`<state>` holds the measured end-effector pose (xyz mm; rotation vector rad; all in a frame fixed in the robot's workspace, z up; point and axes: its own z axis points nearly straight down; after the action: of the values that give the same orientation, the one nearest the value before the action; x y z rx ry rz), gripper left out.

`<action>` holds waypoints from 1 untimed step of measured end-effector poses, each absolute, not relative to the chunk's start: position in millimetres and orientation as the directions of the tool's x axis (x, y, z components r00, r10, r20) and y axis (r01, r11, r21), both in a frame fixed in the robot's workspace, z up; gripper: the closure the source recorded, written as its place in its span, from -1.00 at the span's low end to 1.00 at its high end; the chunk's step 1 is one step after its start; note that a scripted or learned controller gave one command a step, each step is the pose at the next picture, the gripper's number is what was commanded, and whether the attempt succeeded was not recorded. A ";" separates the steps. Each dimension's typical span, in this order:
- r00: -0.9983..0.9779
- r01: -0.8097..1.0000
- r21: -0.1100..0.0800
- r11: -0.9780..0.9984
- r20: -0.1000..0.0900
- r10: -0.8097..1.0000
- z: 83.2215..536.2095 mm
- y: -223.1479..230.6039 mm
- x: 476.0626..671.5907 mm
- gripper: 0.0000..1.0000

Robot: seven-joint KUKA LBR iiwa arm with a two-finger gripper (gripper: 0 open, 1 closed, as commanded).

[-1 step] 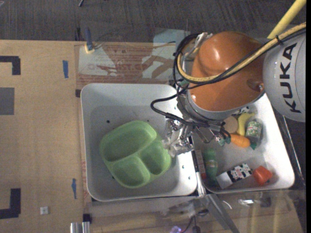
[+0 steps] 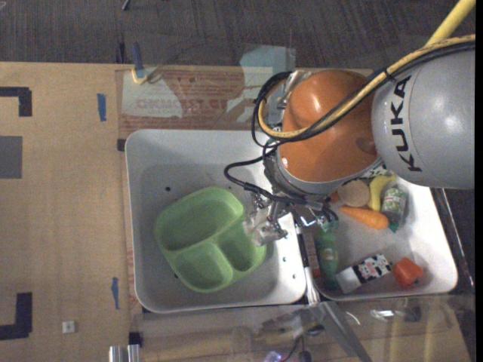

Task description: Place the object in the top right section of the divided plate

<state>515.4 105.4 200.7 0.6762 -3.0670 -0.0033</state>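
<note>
While my gripper [image 2: 266, 225] hangs at the green plate's [image 2: 198, 240] right edge in the left bin [image 2: 143, 202], can't tell if it's holding anything; next: get over top-right section.

A robotics lab: a grey and orange KUKA arm [image 2: 362, 127] trailing yellow and black cables [image 2: 453, 23] works over two white bins [image 2: 143, 202] on a plywood bench [image 2: 60, 202] marked with blue tape [image 2: 102, 107] and black calibration squares [image 2: 16, 100], above dark office carpet [image 2: 226, 13]
</note>
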 end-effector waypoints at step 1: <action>-0.884 -0.468 0.001 0.884 -0.003 -0.468 220.9 42.1 515.6 1.00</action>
<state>515.6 42.1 220.9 0.7587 -3.0515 -0.0022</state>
